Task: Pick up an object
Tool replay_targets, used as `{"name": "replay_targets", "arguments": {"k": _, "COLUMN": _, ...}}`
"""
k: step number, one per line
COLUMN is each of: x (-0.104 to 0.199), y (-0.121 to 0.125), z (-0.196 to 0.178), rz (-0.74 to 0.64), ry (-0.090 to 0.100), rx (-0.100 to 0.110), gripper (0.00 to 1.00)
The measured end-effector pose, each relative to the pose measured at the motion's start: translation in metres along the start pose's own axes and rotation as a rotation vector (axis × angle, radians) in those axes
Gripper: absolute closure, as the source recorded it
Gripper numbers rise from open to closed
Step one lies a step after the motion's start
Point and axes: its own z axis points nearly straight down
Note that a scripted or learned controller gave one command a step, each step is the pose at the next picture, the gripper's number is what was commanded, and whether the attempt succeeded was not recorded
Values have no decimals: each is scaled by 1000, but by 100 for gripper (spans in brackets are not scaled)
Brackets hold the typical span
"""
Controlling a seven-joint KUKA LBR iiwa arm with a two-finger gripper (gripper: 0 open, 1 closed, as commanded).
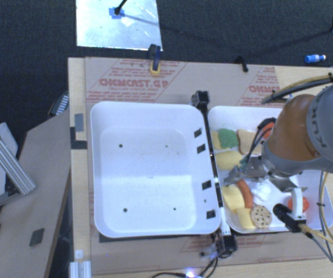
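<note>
Look in the right bin (322, 210), where the toy food sits. Your gripper (240, 174) is low over the pile, with the grey arm (322, 126) coming in from 3 o'clock. The closest thing is the orange sausage (246, 193), just beside the gripper at about 5 o'clock. Its long side runs from 11 o'clock to 5 o'clock. A yellow piece (233, 198) lies next to it, and a round cracker (260, 215) sits farther toward 5 o'clock. The picture is blurry there, so I cannot tell how the gripper is set, and I see nothing held in it.
</note>
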Motion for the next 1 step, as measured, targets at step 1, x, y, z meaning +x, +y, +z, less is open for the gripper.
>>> {"name": "replay_targets", "arguments": {"k": 1, "x": 0, "y": 2, "z": -11, "rz": -2, "ry": -1, "rx": -4, "gripper": 100}}
